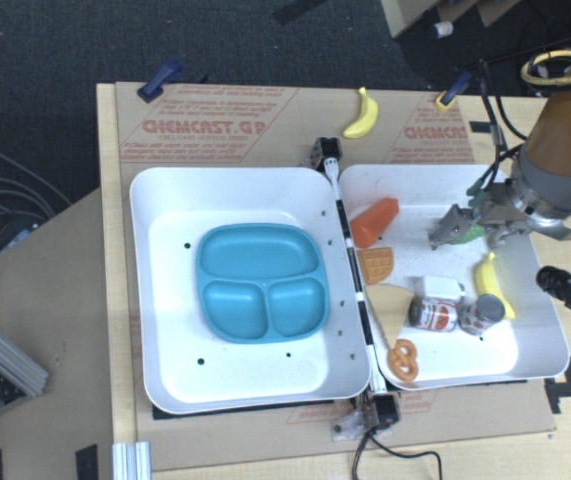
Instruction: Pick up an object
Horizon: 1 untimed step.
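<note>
Gripper (457, 230) sits low over the right bin (535, 363), upper middle area, reaching in from the right; whether it is spread or closed cannot be read from this angle. Something green (477, 233) shows just beside the gripper, too small to identify; contact unclear.

Around it in the right bin: orange carrot-like piece (374, 220) to the left, against the bin's left wall. Tan waffle-like piece (375, 265) just below the carrot. Yellow banana (488, 279) lies below the gripper, tilted. Small dark bottle (443, 315) with red and white label lies on its side, touching a grey round piece (484, 312). Pretzel (402, 360) at the lower left corner.

Left bin (155, 268) holds a blue three-compartment plate (261, 280). Second banana (362, 116) rests on the bench (225, 118) above the bins.
</note>
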### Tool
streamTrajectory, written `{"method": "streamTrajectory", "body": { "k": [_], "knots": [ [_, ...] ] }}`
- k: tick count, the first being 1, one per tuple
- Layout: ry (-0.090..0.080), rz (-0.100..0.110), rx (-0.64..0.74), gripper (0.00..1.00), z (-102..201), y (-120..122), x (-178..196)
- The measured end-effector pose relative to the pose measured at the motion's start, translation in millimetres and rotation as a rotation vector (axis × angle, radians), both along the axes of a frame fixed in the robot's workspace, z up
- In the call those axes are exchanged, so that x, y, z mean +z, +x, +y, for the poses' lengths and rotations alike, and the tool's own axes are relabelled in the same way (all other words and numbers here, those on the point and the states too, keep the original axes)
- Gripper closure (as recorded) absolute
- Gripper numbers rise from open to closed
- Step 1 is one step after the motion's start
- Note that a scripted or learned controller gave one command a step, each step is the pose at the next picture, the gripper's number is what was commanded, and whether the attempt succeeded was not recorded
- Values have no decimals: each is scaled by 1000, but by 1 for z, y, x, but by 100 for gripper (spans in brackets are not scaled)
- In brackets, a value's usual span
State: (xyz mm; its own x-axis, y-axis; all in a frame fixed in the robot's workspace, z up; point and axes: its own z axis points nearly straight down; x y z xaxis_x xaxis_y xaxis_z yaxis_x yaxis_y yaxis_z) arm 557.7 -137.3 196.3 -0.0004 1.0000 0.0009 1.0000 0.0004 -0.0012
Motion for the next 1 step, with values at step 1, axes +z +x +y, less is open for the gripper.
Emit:
{"method": "streamTrajectory", "body": {
  "k": [1],
  "knots": [
    [-1, 0, 0, 0, 3, 75, -112]
  ]
}}
